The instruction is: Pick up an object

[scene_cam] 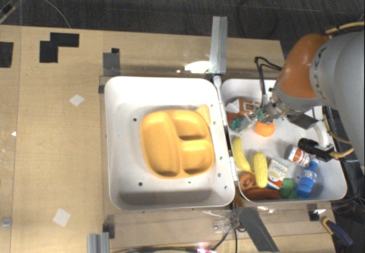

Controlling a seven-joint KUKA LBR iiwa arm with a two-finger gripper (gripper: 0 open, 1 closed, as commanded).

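Toys (268, 169) crowd the right bin (336, 189) on the wooden bench (51, 149); fingers' (263, 114) state unclear.

The left bin (117, 149) is offering open floor all round the yellow tray (177, 142) sitting in its middle. The right bin (336, 186) is crowding up along its near edge, where corn (260, 168), a banana (240, 155), a carton (276, 171) and a blue bottle (308, 179) are lying close together, while the arm (319, 72) is looming over its far end.
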